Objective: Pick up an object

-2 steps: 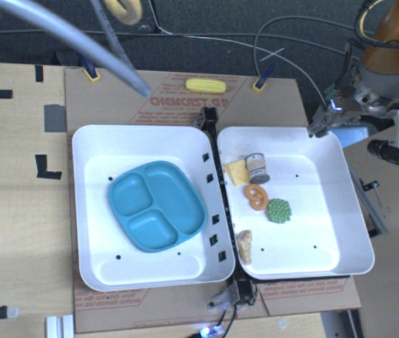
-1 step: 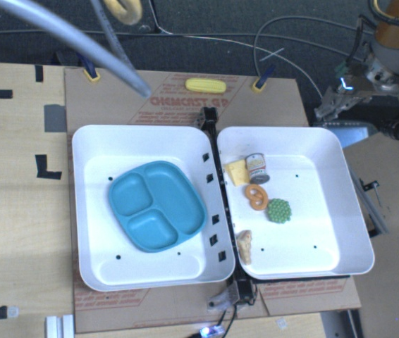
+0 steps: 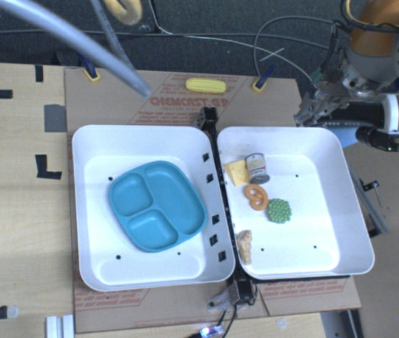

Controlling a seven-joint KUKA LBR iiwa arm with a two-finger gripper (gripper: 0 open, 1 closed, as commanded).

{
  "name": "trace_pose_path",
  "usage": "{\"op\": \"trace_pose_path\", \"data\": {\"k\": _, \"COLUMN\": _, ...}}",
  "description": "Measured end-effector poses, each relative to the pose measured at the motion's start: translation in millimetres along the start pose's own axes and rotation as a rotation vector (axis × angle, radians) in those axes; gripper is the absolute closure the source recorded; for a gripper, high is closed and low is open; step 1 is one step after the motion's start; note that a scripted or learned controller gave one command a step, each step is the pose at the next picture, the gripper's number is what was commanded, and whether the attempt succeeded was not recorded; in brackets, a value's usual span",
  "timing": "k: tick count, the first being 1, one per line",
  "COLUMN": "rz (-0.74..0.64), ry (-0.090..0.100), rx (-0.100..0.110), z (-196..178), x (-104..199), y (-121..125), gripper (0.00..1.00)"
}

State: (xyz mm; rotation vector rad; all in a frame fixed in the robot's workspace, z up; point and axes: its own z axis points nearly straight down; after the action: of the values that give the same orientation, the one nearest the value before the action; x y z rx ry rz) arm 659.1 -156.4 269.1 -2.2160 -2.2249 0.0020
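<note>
Arm parked off the far-right corner, nothing lifted yet.

The gripper (image 3: 312,111) hangs outside the right bin (image 3: 340,252), just past its far rim; how it is set I cannot tell, and nothing shows in it. The likely picks lie bunched toward that bin's left side: a small can (image 3: 256,167) beside a yellow block (image 3: 237,172), a pretzel (image 3: 257,196) and a green ball (image 3: 279,210) nearer, a pale scrap (image 3: 244,246) near the front. The left bin (image 3: 87,259) holds a blue divided plate (image 3: 157,205). A yellow banana (image 3: 206,86) rests on the cardboard beyond the bins, probably out of play.
</note>
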Motion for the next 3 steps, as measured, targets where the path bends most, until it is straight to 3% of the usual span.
{"op": "trace_pose_path", "data": {"k": 3, "rz": 0.000, "ry": 0.000, "rx": 0.002, "z": 45.3, "x": 153.6, "y": -48.1, "gripper": 1.00}}
